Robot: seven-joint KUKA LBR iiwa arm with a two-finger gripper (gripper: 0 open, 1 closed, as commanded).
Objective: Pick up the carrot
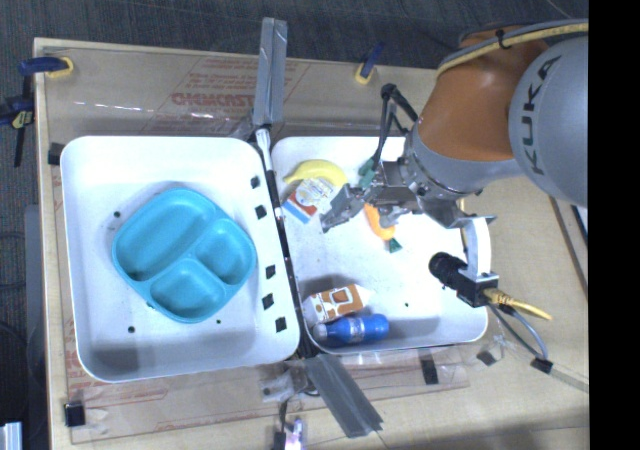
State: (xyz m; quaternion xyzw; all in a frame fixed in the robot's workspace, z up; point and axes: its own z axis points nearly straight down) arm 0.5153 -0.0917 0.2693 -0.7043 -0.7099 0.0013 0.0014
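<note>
The carrot (379,222) is a short orange piece with a green tip, lying in the upper middle of the right bin (430,313). My gripper (345,208) hangs low over the bin, just left of the carrot and close against it. The wrist covers the carrot's upper end. From this slant I cannot make out whether the carrot sits inside the gripper or beside it.
A yellow fruit (316,175) and a small carton (304,198) lie at the right bin's upper left, next to the gripper. A brown box (336,301) and a blue bottle (359,327) rest at its front. The left bin (90,318) holds a blue divided plate (185,253).
</note>
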